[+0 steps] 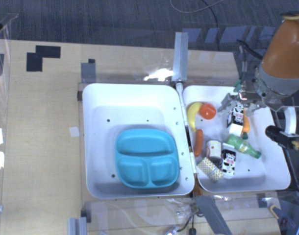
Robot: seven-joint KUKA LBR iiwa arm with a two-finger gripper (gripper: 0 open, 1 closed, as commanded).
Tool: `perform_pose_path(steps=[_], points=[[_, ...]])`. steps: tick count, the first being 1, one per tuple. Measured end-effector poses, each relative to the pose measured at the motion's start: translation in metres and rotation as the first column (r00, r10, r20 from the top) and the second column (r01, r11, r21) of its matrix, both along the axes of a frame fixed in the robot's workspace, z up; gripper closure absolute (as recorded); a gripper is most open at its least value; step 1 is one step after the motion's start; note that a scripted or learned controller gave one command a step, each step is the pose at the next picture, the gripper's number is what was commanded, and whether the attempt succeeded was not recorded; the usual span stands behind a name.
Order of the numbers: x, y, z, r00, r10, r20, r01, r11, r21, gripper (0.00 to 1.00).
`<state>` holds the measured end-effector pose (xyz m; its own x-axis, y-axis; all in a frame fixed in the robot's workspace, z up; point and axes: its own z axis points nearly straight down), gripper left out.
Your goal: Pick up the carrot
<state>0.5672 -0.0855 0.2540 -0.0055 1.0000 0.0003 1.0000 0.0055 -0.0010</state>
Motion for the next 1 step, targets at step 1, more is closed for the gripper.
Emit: perform_pose_path(steps=[1], points=[[0.0110,-0.0676,0.0074,0.982,-0.187,0.003,0.187,0.982,-0.001,0.00]])
